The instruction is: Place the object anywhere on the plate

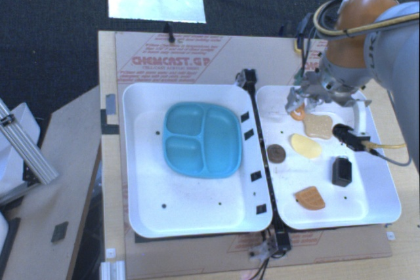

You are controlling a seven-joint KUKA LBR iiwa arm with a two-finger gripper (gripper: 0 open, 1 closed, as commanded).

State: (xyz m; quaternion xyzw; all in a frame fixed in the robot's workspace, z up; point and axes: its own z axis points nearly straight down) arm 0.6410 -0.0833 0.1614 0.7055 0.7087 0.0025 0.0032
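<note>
Gripper [296, 103] low in right bin [380, 206], over orange ring piece [298, 114] beside toast slice [319, 126]; finger spread, can't tell. Blue divided plate [201, 140] in left bin [147, 206], nothing on it.

Red print "CHEMCAST GP" reads on the brown protective sheet [177, 57] under the bins, behind the left bin. Smaller red lines around it are illegible.

High slanted view — both bins [197, 220]
</note>
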